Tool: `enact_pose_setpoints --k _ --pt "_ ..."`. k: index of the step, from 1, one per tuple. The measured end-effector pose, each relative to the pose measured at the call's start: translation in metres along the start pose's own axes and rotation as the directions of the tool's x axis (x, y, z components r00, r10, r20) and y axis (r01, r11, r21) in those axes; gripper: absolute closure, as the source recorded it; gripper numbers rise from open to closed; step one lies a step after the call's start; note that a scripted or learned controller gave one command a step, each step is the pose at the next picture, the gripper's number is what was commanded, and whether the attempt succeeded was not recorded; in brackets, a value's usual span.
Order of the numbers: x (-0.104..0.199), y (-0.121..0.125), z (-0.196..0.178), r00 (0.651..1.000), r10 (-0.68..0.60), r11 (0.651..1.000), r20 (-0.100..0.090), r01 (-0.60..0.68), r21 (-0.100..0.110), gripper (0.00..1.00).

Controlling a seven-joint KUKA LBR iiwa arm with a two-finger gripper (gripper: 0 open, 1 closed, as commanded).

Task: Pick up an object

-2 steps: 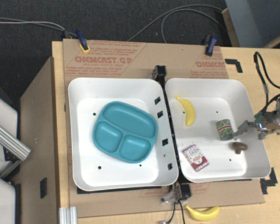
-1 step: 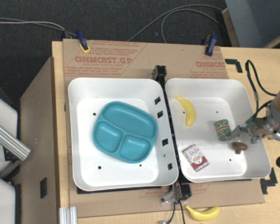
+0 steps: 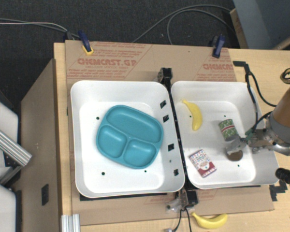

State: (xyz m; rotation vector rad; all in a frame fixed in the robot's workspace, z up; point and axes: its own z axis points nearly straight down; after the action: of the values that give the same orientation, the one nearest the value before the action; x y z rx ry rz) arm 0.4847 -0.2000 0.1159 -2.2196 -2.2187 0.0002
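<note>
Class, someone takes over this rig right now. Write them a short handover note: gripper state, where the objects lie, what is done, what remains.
Gripper: low in the right white bin, at the small green-labelled can and a brown round object.
Same bin: yellow banana, small red-and-white printed card.
Left white bin: teal divided plate.
A second banana lies outside, on the bench's front edge.
Done: nothing visibly lifted.
Left: grasp and lift one object.
</note>
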Motion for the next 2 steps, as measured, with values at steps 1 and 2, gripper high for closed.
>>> enact_pose_setpoints --k 1,2 --pt "0.000 0.001 -0.013 1.000 -0.001 1.000 0.001 0.001 -0.003 1.00" --pt "-0.001 0.003 -0.056 1.000 -0.002 1.000 0.004 0.002 -0.007 1.00"
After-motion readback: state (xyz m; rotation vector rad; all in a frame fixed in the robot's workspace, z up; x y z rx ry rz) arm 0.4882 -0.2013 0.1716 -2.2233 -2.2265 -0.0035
